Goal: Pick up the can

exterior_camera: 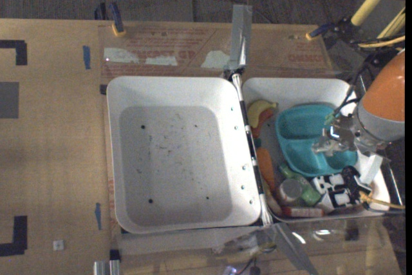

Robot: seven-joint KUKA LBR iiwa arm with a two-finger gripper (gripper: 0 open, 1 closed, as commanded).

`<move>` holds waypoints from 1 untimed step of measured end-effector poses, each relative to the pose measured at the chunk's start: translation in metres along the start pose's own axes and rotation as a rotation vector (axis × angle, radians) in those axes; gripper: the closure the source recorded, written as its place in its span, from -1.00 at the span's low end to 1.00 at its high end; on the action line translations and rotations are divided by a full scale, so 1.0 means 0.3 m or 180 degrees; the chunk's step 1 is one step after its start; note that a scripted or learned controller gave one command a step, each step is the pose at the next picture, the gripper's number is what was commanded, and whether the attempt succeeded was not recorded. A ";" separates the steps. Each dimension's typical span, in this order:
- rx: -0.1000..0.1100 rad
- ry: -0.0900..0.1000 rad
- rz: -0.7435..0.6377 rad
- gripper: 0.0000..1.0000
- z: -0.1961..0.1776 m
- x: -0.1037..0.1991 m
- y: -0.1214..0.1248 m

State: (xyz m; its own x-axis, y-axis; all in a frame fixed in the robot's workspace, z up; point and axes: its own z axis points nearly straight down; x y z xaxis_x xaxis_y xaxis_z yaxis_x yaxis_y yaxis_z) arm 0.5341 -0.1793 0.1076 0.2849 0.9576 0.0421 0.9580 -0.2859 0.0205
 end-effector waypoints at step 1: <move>-0.0006 -0.0063 0.0056 -1.00 0.006 -0.050 -0.004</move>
State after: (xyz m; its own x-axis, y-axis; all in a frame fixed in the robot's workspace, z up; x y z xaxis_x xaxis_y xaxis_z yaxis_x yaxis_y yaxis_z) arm 0.5287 -0.1933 0.1051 0.3023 0.9530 0.0227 0.9528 -0.3027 0.0218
